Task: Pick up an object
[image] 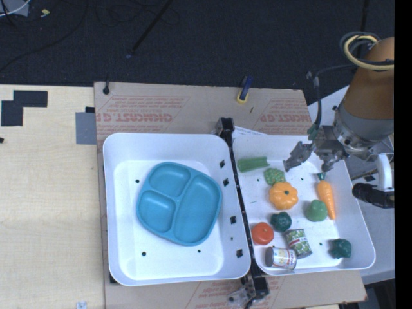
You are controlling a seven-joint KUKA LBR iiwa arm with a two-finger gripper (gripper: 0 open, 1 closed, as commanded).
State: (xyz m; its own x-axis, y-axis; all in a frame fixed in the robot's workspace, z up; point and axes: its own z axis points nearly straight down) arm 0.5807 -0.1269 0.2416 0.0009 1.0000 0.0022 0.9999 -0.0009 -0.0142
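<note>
In the left bin [122, 166]: blue divided plate [178, 202] lying flat, near centre; nothing else noted there.
Between the bins: black divider rail [233, 192] running top to bottom; bins side by side against it.
Right bin, left part: green pod-shaped piece [252, 163] near the upper wall; bumpy green piece [274, 176] just below and right of it; red tomato [262, 233] lower down; small can [284, 257] on its side at the front wall.
Right bin, middle: orange pumpkin [283, 196] touching or nearly touching the bumpy green piece; dark green piece [280, 221] below it; second small can [298, 242] tilted beside it.
Right bin, right part: round green piece [315, 210]; carrot [326, 197] just beside it, long axis running top to bottom, slightly slanted; dark green piece [340, 248] at the front corner.
Gripper [311, 159]: over the upper right bin, reached in from the right; fingers splayed apart, released, nothing between them.
Governing relation: carrot lies just below and slightly right of the jaws, nearest candidate; pumpkin below and left, somewhat farther.
Judgement: short descent toward the carrot called for; closing across its narrow width, not along its length, likely needed; crowding by the round green piece a risk.
</note>
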